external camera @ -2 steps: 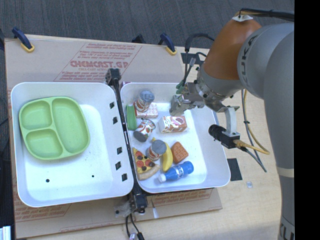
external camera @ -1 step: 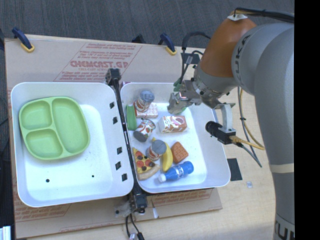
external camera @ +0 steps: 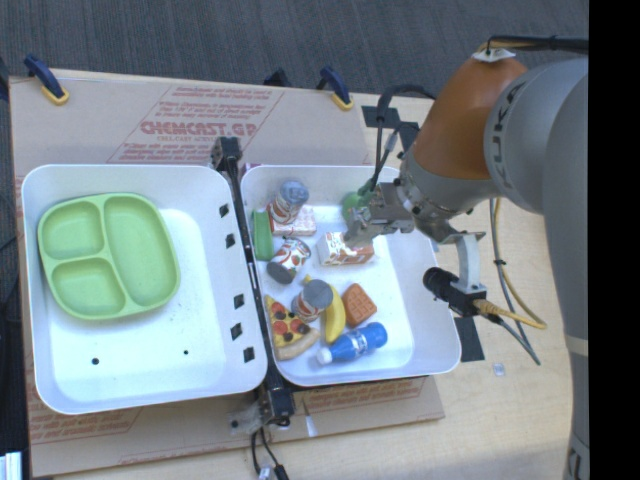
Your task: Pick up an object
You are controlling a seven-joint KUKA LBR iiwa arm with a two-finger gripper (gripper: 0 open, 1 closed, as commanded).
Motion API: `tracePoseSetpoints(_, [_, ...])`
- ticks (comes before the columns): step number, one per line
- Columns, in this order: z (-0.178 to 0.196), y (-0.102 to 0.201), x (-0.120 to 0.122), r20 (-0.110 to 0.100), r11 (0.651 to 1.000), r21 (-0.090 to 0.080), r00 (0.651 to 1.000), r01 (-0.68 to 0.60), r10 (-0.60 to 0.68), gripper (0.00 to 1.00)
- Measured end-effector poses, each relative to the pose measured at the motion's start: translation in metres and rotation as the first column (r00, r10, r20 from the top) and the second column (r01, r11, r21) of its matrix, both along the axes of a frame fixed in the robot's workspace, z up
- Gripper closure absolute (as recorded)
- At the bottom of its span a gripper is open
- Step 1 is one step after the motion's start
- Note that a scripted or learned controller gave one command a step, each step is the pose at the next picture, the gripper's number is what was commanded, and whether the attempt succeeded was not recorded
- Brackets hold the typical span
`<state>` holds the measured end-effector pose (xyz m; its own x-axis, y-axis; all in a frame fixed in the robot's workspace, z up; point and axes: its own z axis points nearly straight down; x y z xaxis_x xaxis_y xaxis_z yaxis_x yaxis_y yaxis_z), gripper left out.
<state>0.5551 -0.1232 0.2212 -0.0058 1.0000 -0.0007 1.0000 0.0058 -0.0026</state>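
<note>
The surface (external camera: 500,388) carries two white bins side by side on cardboard.

The arm (external camera: 500,118) enters from the right of the frame, its orange band at upper right, and reaches down over the right bin.

The left bin (external camera: 120,368) holds a green divided plate (external camera: 108,256) in its upper left part.

The right bin (external camera: 425,313) holds a cluster of small items. A blue bottle (external camera: 352,345) lies at lower centre, long axis running lower left to upper right. Beside it are a pizza slice toy (external camera: 289,333), a banana (external camera: 335,317), a brown biscuit-like block (external camera: 360,304), a grey round lid (external camera: 317,295), a small can (external camera: 291,197) near the top and a flat red-and-white packet (external camera: 347,253) at mid right.

The claw (external camera: 362,223) sits in the upper right part of the right bin, just above the packet and beside a green object (external camera: 353,204). Whether it is released or clenched cannot be told; nothing is visibly held.

Judgement: the packet is the nearest candidate, lying just below and slightly left of the claw, its long axis roughly left to right across the frame. A short descent would meet it. Its flatness against the bin floor is likely to make the pick difficult.
</note>
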Motion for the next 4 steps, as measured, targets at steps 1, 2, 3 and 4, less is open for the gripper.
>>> tracePoseSetpoints(1, [-0.008,0.01,0.03,0.0,1.0,0.0,1.0,-0.001,0.001,1.0])
tracePoseSetpoints(2, [-0.009,0.016,0.03,-0.002,1.0,0.0,1.0,-0.003,0.003,1.0])
tracePoseSetpoints(3, [0.006,0.024,-0.006,0.0,1.0,0.0,1.0,0.001,-0.001,1.0])
tracePoseSetpoints(4, [-0.012,0.012,0.004,-0.003,1.0,0.001,1.0,0.0,0.0,1.0])
